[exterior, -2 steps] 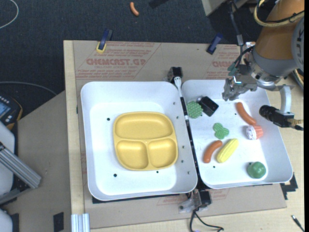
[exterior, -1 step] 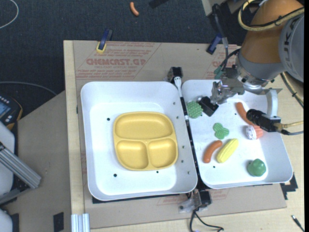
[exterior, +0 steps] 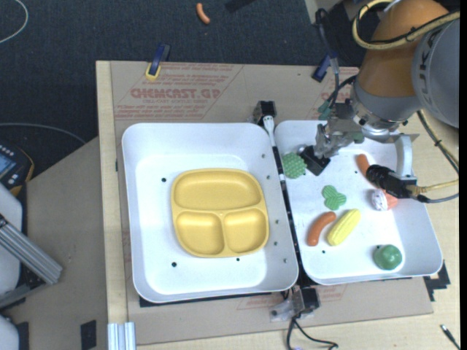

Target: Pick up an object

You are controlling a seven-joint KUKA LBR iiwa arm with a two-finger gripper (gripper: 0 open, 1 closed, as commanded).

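The arm is reaching in from three o'clock and its gripper (exterior: 315, 157) is hanging low over the upper-left corner of the right bin (exterior: 419, 228), dark fingers (exterior: 318, 164) just beside the green knobbly toy (exterior: 294, 165) at their nine o'clock. How wide those fingers are standing I cannot tell; I am seeing nothing between them.

To my eye, the gripper is lining up on that green piece, and it is sitting hard against the bin's left wall. The fingers will be needing room on the wall side, so a straight descent, centred over the toy and closing across its narrow way, looks safest.

In the right bin, going clockwise: an orange piece (exterior: 362, 163) at one o'clock, a white-and-red piece (exterior: 380, 199) at three, a green ball (exterior: 387, 256) at five, a corn cob (exterior: 344, 226) touching a sausage (exterior: 319, 228) at six, a small green leafy piece (exterior: 334, 196) in the middle.

The left bin (exterior: 146, 217) is holding a yellow divided plate (exterior: 219, 211), centred. Both bins are sitting on the tabletop (exterior: 117, 100).
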